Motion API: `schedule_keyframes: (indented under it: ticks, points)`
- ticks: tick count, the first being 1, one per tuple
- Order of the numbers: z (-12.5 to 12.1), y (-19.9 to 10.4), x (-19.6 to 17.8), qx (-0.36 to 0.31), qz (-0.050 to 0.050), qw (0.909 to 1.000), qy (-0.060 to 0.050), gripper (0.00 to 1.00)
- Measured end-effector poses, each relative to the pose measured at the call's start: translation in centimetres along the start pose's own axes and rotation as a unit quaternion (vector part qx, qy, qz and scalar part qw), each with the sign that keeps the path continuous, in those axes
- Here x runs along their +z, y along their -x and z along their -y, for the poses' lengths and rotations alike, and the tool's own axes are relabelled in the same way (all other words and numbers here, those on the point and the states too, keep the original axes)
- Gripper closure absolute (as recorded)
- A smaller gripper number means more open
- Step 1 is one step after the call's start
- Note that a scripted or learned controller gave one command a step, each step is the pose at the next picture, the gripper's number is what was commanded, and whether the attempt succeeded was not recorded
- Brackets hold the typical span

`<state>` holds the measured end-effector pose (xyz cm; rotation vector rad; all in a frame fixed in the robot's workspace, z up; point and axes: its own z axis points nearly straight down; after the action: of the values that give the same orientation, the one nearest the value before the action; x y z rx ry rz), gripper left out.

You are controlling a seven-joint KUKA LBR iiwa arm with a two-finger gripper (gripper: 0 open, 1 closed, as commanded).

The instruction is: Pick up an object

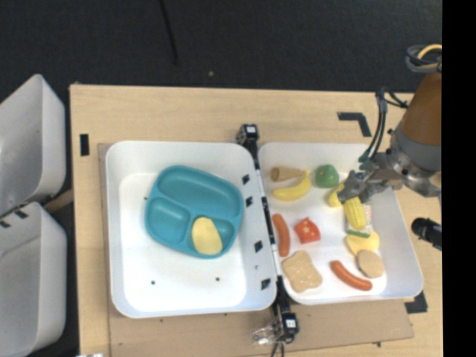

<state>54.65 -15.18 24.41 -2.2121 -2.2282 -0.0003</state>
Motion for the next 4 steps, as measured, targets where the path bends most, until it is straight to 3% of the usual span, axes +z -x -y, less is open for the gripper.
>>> schedule_keyframes:
  ticks: [2, 3, 4]
  points:
    - [-2.9, -9.4, 0.8, 0.001, 0.001, 1.0000, -0.001, 1.00]
    - [-3.0, -14.5, 1.5, 0.000, 0.000, 1.0000, -0.001, 1.00]
    - [-3.4, -13.8, 1.2, 0.003, 0.001, 1.0000, 0.000, 1.00]
